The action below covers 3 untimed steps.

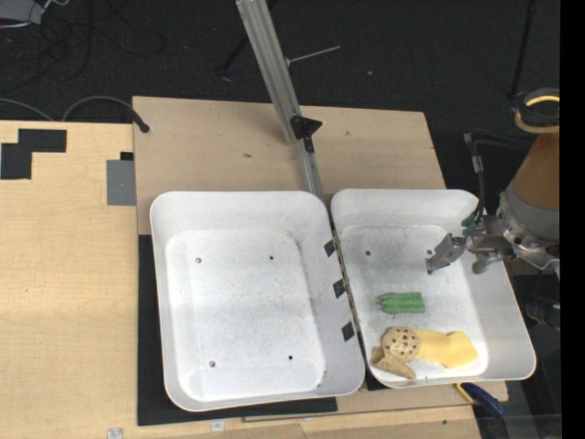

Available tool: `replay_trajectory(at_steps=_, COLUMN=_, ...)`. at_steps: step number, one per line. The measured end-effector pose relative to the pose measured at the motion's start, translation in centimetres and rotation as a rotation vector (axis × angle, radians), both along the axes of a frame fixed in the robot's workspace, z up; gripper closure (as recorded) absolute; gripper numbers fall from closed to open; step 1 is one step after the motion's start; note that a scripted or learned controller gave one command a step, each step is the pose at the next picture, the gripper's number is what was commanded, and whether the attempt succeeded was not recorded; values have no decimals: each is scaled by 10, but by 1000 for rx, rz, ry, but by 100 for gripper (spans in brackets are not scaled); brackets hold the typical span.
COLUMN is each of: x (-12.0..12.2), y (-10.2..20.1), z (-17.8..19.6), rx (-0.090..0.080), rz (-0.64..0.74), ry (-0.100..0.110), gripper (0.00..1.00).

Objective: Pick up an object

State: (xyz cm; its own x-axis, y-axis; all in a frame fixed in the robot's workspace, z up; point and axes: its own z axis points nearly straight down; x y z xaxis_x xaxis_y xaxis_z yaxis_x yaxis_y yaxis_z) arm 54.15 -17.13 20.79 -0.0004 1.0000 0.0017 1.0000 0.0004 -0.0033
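Hovering over the right bin (457,204) from the right: hand (445,252), spread wide, gripping nothing. Lying near that bin's front: green block (402,302), and beyond it a yellow piece (450,347) touching a tan ball (399,341).

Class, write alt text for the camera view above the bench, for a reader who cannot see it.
The arm's gripper hovers over the right bin, with nothing seen between its fingers. Nearer the front of that bin lie a green object, a yellow object and a tan perforated object. The left bin sits beside it.
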Motion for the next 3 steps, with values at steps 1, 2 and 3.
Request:
replay_trajectory(at_steps=1, x=0, y=-1, z=0, rx=0, rz=-2, ry=0, gripper=0)
replay_trajectory(at_steps=2, x=-7, y=5, z=-61, rx=1, rz=-1, ry=6, gripper=0)
replay_trajectory(at_steps=3, x=-5, y=6, z=-110, rx=0, rz=-3, ry=-7, gripper=0)
